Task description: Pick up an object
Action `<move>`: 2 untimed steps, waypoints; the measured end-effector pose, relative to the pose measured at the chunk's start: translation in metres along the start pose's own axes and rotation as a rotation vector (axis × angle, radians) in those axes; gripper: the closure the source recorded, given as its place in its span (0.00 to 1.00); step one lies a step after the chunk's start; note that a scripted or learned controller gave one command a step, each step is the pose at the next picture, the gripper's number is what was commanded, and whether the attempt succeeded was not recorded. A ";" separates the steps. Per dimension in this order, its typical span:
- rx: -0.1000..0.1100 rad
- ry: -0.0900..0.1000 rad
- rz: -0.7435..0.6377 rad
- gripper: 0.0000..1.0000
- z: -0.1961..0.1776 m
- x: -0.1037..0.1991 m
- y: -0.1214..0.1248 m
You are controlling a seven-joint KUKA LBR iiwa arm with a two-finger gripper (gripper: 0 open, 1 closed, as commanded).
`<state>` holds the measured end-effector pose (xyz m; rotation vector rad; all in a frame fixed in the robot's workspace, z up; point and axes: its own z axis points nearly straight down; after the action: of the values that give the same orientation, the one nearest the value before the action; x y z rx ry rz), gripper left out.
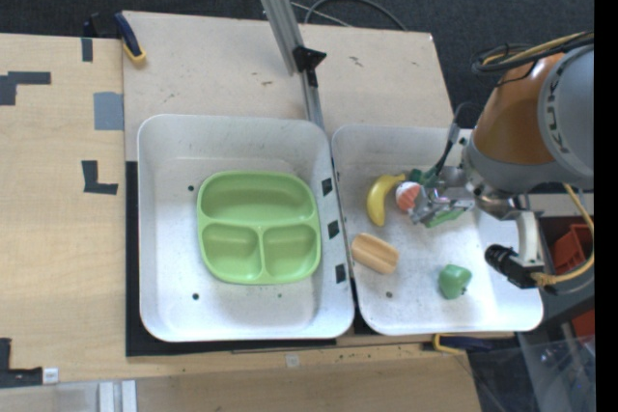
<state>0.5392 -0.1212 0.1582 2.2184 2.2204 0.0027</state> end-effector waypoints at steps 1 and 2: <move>0.000 0.000 0.000 1.00 -0.043 -0.002 -0.001; -0.001 0.000 -0.001 1.00 -0.093 0.005 -0.008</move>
<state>0.5313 -0.1161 0.2510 2.2167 2.2217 0.0036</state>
